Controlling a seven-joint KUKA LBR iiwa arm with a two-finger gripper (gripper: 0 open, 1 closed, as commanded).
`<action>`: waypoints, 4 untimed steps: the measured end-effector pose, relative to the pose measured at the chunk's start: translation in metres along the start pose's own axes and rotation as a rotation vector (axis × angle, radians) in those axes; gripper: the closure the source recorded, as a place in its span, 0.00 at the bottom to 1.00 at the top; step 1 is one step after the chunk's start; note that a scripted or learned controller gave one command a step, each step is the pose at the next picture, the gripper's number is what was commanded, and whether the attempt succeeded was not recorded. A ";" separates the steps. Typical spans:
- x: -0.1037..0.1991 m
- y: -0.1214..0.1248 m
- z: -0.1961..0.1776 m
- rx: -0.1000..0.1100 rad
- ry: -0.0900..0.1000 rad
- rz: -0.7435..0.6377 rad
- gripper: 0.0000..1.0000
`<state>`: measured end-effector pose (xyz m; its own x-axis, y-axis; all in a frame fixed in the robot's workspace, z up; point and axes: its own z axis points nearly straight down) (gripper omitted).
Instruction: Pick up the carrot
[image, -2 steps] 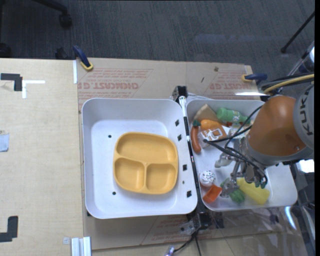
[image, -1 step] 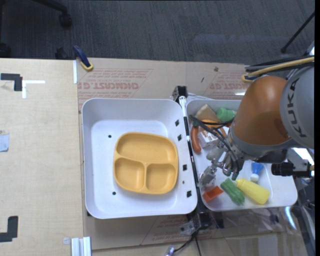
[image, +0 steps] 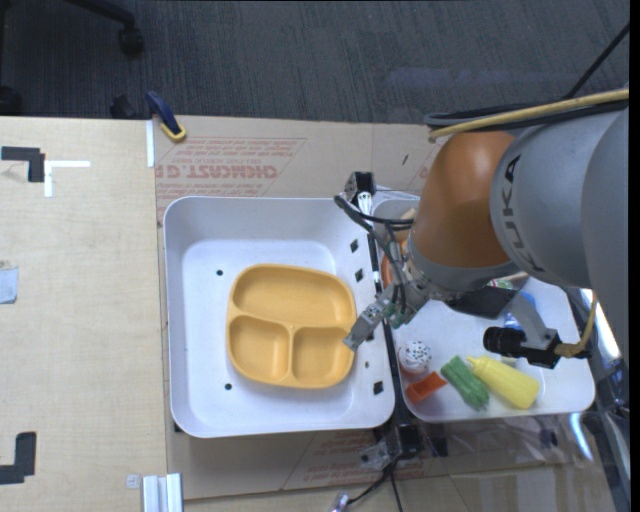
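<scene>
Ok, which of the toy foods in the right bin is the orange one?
The carrot, at the bin's near left corner; the piece beside it is green, the next yellow.

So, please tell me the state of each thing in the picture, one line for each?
Yellow plate: upright, nothing in its three compartments, in the left bin.
Carrot: lying in the right bin, not gripped.
Green vegetable: lying flat.
Yellow vegetable: lying flat.
Gripper: over the plate's right edge.
</scene>
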<state>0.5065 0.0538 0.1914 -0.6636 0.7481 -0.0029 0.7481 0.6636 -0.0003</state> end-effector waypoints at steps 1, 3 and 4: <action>0.069 0.022 0.082 0.002 0.003 -0.046 0.00; 0.089 0.045 0.089 -0.001 -0.005 -0.288 1.00; 0.077 0.043 0.093 -0.011 -0.010 -0.637 1.00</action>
